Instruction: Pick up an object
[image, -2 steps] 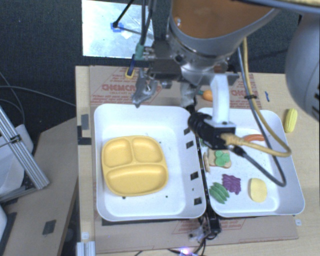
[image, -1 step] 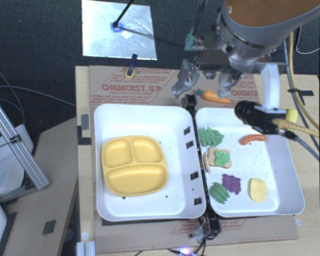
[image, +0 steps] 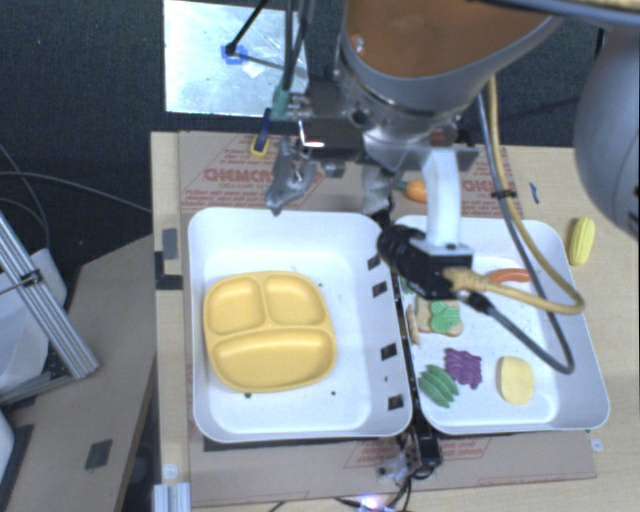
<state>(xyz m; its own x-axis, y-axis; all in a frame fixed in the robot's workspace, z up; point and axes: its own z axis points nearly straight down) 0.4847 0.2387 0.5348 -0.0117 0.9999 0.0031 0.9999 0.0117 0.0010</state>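
"Plastic, I'd guess: the yellow divided plate (image: 268, 330) in the left bin (image: 235, 240) looks stiff, light and slick."

"Where to grip it?"

"By its raised rim or a divider ridge; the flat faces would likely slip. The gripper (image: 285, 190) hangs over that bin's far edge, apart from the plate. Open or closed, I cannot tell."

"Anything easier?"

"Perhaps the purple grapes (image: 463, 366) in the right bin (image: 575, 395): small and knobbly."

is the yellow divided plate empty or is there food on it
Empty. All three compartments of the yellow plate show bare yellow; the toy foods, like the purple grapes, lie in the right bin.
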